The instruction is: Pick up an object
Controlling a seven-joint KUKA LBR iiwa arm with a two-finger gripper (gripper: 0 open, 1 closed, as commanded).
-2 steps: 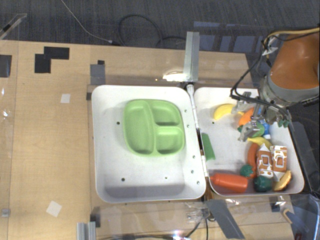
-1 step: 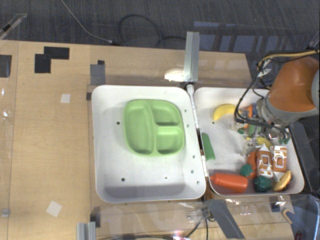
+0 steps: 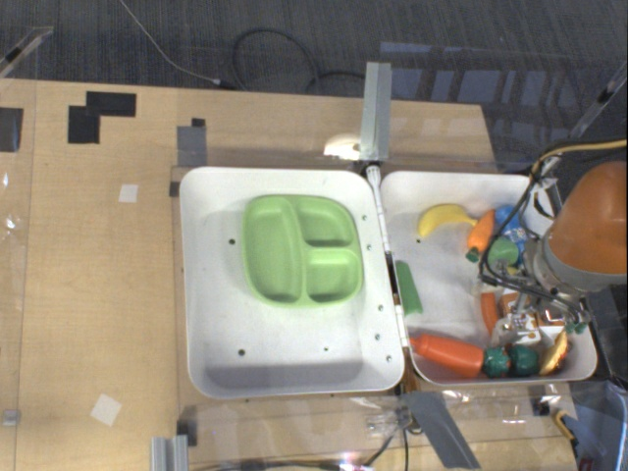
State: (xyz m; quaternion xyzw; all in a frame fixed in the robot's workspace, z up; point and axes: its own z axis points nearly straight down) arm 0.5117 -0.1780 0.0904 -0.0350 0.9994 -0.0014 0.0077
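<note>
Lower right of frame: an orange carrot (image 3: 447, 353) w/ green top lies along the front wall of the right bin (image 3: 432, 273). The gripper (image 3: 520, 324) hangs just above/right of it, over cluttered small items (can't tell how far open it is, or whether anything's in it). Upper part of that bin: a yellow banana (image 3: 444, 219). A green block (image 3: 407, 287) sits by the divider. Left bin (image 3: 211, 292), centre frame, has a green divided tray (image 3: 300, 249).
</note>
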